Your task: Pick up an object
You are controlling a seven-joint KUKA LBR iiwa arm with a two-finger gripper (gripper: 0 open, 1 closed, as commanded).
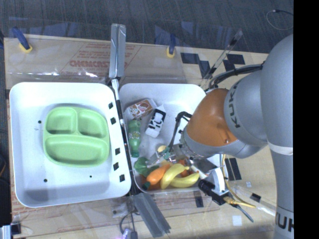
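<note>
The right bin (169,91) holds a pile of toy food and packets. A yellow banana (180,178) and an orange carrot (157,176) lie at its near edge, with a green piece (141,164) to their left. A green bottle (134,133), a white-and-black tube (155,122) and a brown snack packet (139,108) lie further back. My gripper (172,156) reaches down into the bin just above the banana, largely hidden under the orange wrist band (212,123). Nothing can be made out between its fingers.
The left bin (25,133) carries a green divided plate (76,135). A grey divider bar (117,51) runs between the bins at the back. The bulky grey arm (269,108) covers the right bin's right side. Clear plastic sheeting lies behind the bins.
</note>
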